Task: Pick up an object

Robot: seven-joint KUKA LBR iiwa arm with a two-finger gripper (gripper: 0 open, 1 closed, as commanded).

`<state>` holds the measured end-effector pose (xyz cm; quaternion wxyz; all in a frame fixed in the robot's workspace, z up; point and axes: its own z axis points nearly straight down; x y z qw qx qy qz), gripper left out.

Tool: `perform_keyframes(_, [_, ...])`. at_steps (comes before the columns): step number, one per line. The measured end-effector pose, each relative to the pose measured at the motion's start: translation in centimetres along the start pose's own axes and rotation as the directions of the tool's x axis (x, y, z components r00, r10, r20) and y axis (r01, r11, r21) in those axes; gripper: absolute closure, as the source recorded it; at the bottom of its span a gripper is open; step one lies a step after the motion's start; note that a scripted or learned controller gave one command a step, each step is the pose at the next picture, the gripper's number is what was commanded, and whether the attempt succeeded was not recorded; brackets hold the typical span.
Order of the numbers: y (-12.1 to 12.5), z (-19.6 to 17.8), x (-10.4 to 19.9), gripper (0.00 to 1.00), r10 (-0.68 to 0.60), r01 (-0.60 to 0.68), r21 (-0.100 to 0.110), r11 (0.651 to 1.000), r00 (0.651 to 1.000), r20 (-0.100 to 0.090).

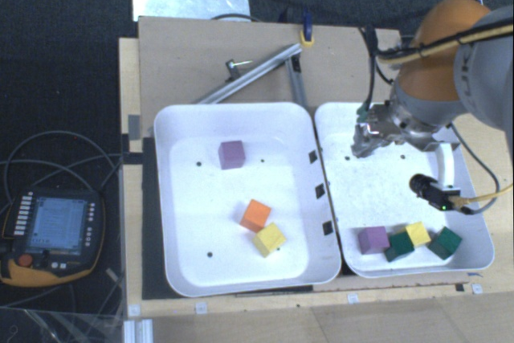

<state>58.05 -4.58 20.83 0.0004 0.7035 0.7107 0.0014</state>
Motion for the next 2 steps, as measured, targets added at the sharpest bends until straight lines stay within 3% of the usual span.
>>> perform_keyframes(2, [-0.4,-0.9,10.2,1.0,-0.001,0.001,0.003,1.0,1.0,-0.001])
